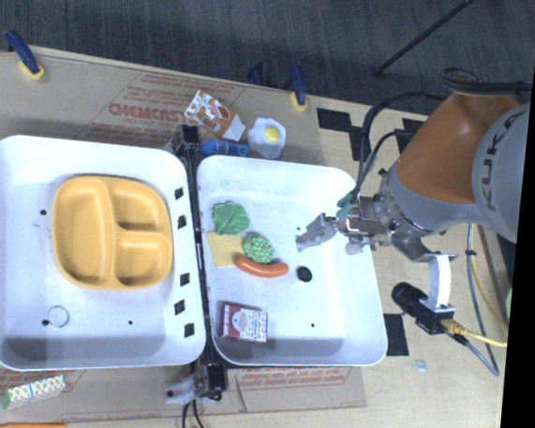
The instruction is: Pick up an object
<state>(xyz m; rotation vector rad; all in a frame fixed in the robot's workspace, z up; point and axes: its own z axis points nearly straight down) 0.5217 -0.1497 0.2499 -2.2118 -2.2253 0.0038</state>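
- While the grey arm (460, 170) reaches in from the right of the camera view, its gripper (314, 234) hangs over the right bin (358, 302), on the side nearest the arm; whether the pincer is spread or pressed together I cannot tell, and nothing shows between its tips.
- Measured from the right bin, the task's things lie inside it: a green leafy piece (230, 218) towards its left wall, a yellow flat slice (223, 249) just below that, a bumpy green lump (259, 247) touching the slice, and a red-orange sausage (261, 267) just under the lump.
- A small dark round thing (304, 275) sits on the bin floor near the sausage's right end, below the gripper and apart from it.
- A dark red box (242, 323) lies near the bin's front wall.
- Left of the right bin, touching it along a clipped seam, stands the left bin (12, 231) holding a yellow divided tray (113, 231).
- Behind the right bin, on the cardboard, rest a small printed carton (208, 111), a blue item (223, 147) and a yellow-and-white piece (267, 136).
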